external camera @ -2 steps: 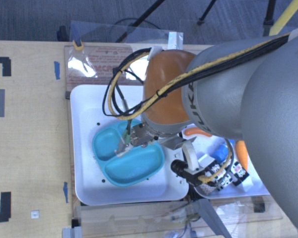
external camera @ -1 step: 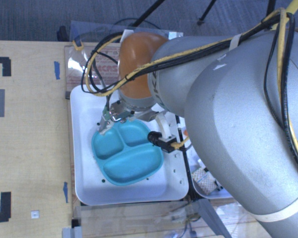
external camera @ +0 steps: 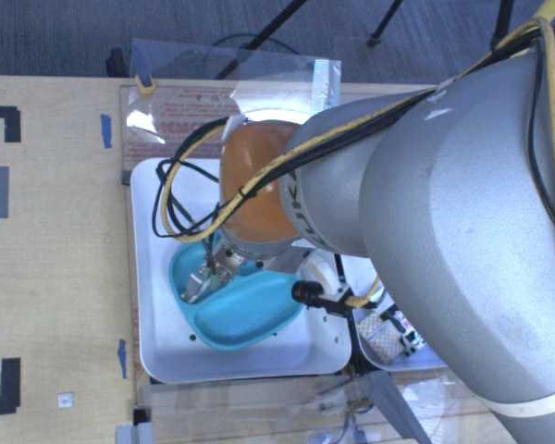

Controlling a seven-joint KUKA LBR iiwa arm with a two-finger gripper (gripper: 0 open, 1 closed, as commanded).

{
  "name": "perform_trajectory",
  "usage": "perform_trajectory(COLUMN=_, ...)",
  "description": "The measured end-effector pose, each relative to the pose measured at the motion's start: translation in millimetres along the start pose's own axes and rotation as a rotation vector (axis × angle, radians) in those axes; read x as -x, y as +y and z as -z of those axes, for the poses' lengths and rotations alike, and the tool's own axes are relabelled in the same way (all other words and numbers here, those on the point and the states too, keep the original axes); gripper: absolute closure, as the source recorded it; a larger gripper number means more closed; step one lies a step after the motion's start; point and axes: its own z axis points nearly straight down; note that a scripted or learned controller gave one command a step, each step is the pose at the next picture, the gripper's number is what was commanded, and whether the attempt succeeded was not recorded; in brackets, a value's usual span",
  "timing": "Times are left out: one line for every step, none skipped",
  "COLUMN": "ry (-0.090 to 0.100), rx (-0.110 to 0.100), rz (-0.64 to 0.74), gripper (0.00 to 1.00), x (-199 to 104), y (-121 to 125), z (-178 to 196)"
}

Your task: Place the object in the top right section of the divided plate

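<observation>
Object: you can't pick it out for sure. Something small and pale sits by the gripper tip, but you can't tell what it is.
Plate: the blue divided plate [external camera: 245, 313] lies in the left white bin [external camera: 157, 340]. Its big front part looks bare. The arm hides the far parts.
Gripper: the gripper [external camera: 202, 280] is low over the plate's left side. You cannot tell if it grips anything.
Arm: the big grey arm [external camera: 425, 211] with its orange band [external camera: 254, 188] covers most of both bins.
Other things: a speckled thing [external camera: 381, 336] lies in the right bin.
Done: you see nothing sitting in the top right part yet.
Left: likely the drop itself, then lifting away.
</observation>
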Motion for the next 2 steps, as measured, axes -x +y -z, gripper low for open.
perform_trajectory(ry=0.017, rx=-0.021, rz=0.363, gripper=0.00, x=-23.4, y=-20.9, z=66.3)
perform_trajectory(ry=0.015, rx=-0.016, rz=0.359, gripper=1.00, x=-21.7, y=-19.7, z=76.6)
